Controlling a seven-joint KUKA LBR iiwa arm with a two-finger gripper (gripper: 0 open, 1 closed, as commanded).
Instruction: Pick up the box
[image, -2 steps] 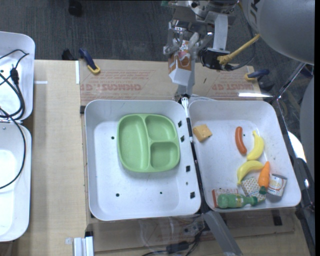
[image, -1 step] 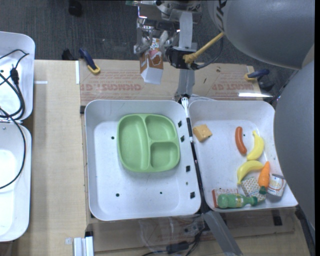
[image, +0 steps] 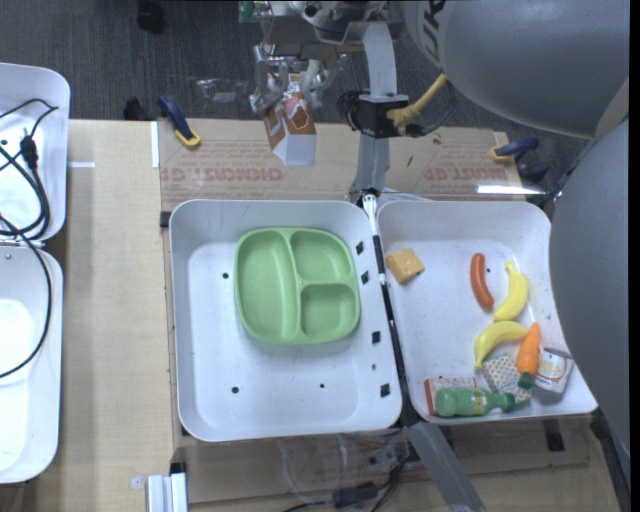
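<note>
The fingers (image: 285, 88) are gripping the box (image: 290, 128) and holding it up in the air, past the far edge of the left bin (image: 190, 330). A green plate (image: 297, 285) is sitting in that bin, and toy food (a sausage (image: 481, 280), two bananas (image: 513, 292)) is lying in the right bin (image: 450, 230)

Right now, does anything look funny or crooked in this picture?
Yes. The box hangs tilted between the fingers of the gripper, up beyond the far edge of the left bin, not over either bin. In the right bin, the food lies jumbled toward the near right corner.
</note>
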